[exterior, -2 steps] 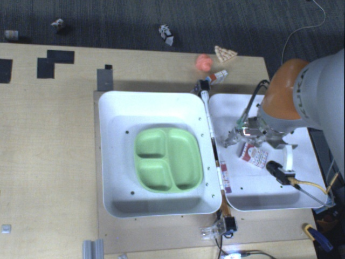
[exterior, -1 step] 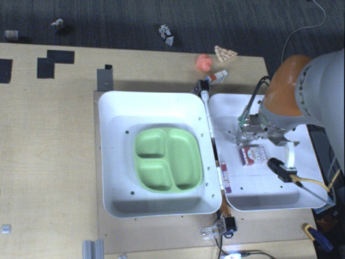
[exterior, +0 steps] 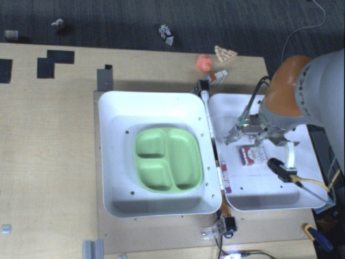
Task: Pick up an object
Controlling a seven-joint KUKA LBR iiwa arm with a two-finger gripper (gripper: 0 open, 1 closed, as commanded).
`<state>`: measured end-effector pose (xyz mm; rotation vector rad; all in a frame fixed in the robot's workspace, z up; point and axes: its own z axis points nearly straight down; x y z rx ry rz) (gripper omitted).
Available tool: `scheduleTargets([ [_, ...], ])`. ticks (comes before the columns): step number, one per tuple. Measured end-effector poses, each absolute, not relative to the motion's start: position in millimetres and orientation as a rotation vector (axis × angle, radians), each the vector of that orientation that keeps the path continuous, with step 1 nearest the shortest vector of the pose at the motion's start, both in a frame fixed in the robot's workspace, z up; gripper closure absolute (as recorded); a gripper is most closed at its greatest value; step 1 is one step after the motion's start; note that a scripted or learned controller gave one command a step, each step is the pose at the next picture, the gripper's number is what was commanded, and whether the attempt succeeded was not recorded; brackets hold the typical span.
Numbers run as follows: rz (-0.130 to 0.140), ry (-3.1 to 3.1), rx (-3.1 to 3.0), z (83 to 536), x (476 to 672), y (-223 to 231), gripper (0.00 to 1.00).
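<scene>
The end effector point(exterior: 249, 131) hangs low in the right bin point(exterior: 307, 196), just above a red-and-white packet point(exterior: 253, 155) lying flat. Whether it is spread, I cannot tell. Approach stage, apparently; next: descend squarely, then close.

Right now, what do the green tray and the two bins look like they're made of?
Green tray: likely molded plastic, matte, with soft rounded compartment edges. Left bin and right bin: probably thin formed plastic, smooth white with a slight sheen and rounded corners; painted metal can't be ruled out.

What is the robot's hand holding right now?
It cannot be told: the gripper sits low in the right bin, just above a red-and-white packet.
</scene>
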<state>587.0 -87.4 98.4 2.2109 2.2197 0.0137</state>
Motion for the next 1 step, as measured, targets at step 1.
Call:
scheduleTargets([
  [1,0.008,2.218,2.215,87.1,502.0,-88.9,0.00],
])
